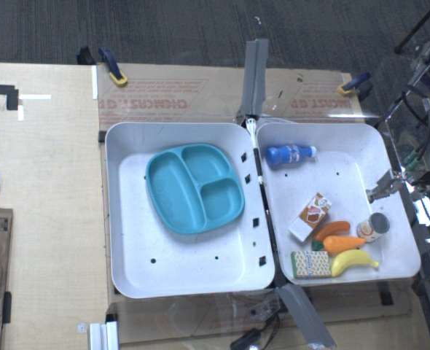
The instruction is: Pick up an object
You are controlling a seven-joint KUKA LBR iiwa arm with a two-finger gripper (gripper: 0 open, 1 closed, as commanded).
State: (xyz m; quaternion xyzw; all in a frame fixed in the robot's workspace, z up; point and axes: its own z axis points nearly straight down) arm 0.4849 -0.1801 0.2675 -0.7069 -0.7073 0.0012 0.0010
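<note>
Grey gripper [387, 186] at right bin [346, 133] right wall, touching no object; finger state indiscernible.

Bright even light, soft shadows, slightly blurry

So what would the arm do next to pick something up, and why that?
Probably swing left and down over the right bin, towards the blue bottle. The gripper sits at that bin's right rim, holding nothing. The bottle lies alone near the bin's back, while the banana, carrot and small carton crowd together.
</note>
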